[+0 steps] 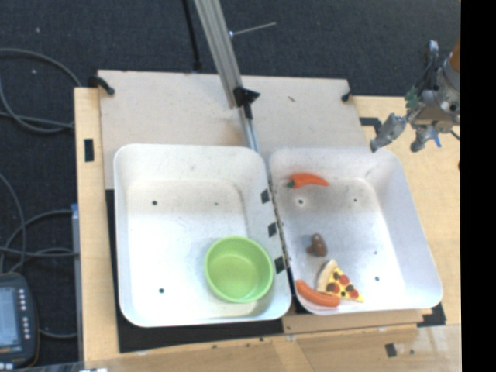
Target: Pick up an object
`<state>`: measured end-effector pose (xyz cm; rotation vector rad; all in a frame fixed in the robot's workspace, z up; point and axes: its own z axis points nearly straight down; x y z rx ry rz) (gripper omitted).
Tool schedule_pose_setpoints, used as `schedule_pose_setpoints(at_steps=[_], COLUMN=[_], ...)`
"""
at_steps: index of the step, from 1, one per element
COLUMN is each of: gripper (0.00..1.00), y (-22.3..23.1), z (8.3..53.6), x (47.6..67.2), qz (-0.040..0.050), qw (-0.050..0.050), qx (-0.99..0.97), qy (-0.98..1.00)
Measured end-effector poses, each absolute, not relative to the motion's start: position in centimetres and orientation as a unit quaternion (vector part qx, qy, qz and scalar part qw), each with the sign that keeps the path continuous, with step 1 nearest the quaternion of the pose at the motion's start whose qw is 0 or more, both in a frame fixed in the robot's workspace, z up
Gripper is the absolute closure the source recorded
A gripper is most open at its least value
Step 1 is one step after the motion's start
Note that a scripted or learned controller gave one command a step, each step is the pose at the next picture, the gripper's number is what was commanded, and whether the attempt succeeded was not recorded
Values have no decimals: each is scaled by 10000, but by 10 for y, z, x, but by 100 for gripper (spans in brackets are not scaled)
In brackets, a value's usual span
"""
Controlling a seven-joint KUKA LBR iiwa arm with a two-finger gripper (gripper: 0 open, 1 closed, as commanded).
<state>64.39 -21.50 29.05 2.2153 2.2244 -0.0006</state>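
My gripper hangs over the far right corner of the right bin, just outside its rim, with its fingers spread open and nothing between them. Inside that bin an orange carrot lies near the far left. A small brown lump sits in the middle. A pizza slice and an orange sausage rest at the near edge. A green bowl stands in the left bin at its near right corner.
A slanted aluminium post rises from the bench behind the gap between the bins. Cables trail on the dark floor at the left. The tan bench extends behind both bins.
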Motion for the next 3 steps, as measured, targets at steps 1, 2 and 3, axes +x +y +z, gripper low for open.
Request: schedule_pose_setpoints(at_steps=[1,2,3], gripper=[0,0,0], y=[-216,-219,-210], z=[291,243,188], x=[644,652,650], qz=[-11,-22,-22], qw=[15,3,-10], qx=[7056,7051,7058], qy=[7086,7091,7084])
